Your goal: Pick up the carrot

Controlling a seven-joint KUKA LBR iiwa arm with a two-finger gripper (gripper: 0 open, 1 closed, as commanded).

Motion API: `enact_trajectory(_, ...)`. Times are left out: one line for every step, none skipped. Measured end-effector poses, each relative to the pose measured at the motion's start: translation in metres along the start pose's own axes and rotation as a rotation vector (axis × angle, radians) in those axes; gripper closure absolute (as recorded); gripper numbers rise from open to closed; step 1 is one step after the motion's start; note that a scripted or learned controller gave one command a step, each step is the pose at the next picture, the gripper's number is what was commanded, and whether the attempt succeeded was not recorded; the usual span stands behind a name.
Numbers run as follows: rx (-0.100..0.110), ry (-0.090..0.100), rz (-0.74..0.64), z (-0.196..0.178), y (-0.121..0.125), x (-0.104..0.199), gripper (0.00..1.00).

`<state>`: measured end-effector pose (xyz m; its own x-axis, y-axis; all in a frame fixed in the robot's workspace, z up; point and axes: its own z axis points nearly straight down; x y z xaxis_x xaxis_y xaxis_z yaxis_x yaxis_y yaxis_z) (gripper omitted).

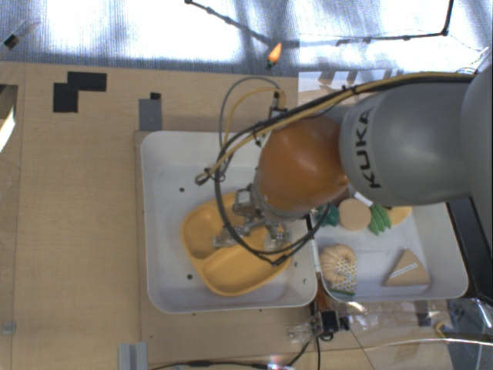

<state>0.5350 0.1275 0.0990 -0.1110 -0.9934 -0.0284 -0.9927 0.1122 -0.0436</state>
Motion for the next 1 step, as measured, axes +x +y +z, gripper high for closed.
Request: enact_trajectory(0.013, -0.027, -0.001, -0.0136, -0.0024, -0.0128, 1.0)
